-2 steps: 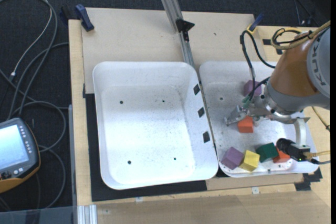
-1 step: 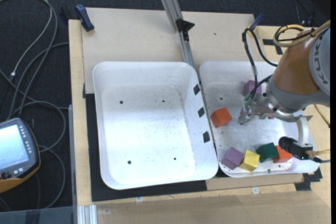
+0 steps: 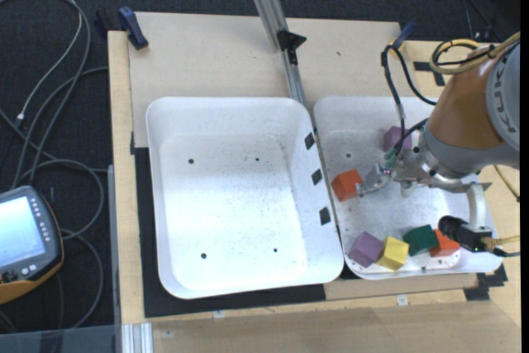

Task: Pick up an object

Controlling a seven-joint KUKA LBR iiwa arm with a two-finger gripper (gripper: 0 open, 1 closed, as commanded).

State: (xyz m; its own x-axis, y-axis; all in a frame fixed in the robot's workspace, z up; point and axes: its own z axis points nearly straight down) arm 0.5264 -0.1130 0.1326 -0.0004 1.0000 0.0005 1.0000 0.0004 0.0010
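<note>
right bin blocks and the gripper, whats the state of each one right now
orange block: flat on the bin floor, just left of the gripper
gripper: low in the right bin, beside the orange block
purple block: resting at the near rim
yellow block: touching the purple one
green block: resting beside the yellow block

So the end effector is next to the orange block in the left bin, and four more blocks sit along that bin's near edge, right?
Not quite: it is the right bin, not the left. The camera view shows the end effector beside the orange block there, with four more blocks along that bin's near edge.
</note>
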